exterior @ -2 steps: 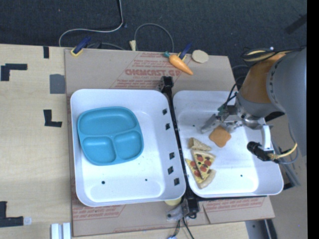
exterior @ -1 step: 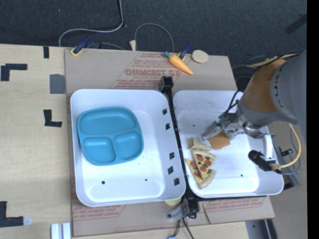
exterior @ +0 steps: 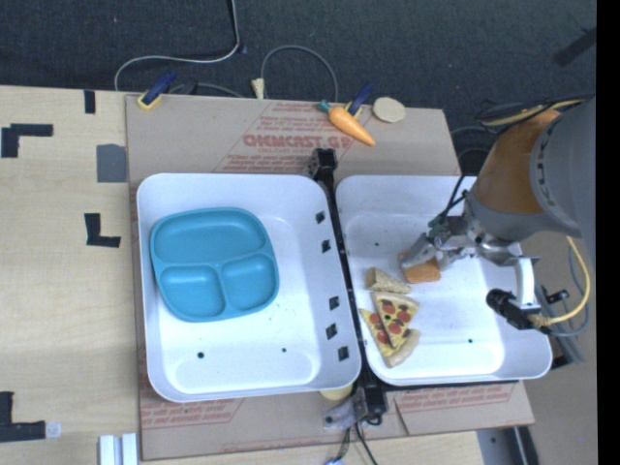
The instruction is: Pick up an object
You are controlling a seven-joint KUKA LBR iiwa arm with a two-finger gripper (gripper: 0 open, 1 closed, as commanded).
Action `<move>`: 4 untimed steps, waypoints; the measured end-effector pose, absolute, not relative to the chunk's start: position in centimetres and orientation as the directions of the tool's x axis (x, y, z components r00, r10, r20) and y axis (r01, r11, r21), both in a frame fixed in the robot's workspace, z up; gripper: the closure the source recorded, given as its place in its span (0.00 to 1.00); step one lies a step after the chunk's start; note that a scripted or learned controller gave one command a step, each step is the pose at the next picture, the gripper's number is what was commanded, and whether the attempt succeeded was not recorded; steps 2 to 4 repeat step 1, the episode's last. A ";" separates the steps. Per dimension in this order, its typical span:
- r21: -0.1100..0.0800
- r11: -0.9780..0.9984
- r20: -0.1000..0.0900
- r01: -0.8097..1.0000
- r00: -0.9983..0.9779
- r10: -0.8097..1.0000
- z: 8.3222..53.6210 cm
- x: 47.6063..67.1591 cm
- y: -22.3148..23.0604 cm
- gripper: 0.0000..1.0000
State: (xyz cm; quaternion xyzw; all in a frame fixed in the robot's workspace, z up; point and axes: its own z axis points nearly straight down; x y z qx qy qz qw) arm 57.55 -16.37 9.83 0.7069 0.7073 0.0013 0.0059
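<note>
**Two bins, one orange bit to grab**

I see the gripper (exterior: 423,257) low in the middle of the right bin (exterior: 484,356). I think it is down there to grab. A small orange piece (exterior: 423,273) sits right at its tips, touching. The pizza slice (exterior: 391,325) lies nearer the front edge. I cannot tell how the jaws stand.

Right bin: three small food pieces
Orange-brown chunk (exterior: 422,273) lies flat at my fingertips; tan wedge (exterior: 388,281) just left of it; pizza slice (exterior: 390,325), red-dotted, below the wedge, pointing toward the bin's near edge
</note>
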 end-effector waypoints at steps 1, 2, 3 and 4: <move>0.007 0.008 -0.001 1.000 -0.008 1.000 12.9 66.0 -12.0 1.00; 0.007 0.008 -0.001 1.000 -0.008 1.000 12.9 66.0 -12.0 1.00; 0.007 0.008 -0.001 1.000 -0.008 1.000 12.9 66.0 -12.0 1.00; 0.007 0.008 -0.001 1.000 -0.008 1.000 12.9 66.0 -12.0 1.00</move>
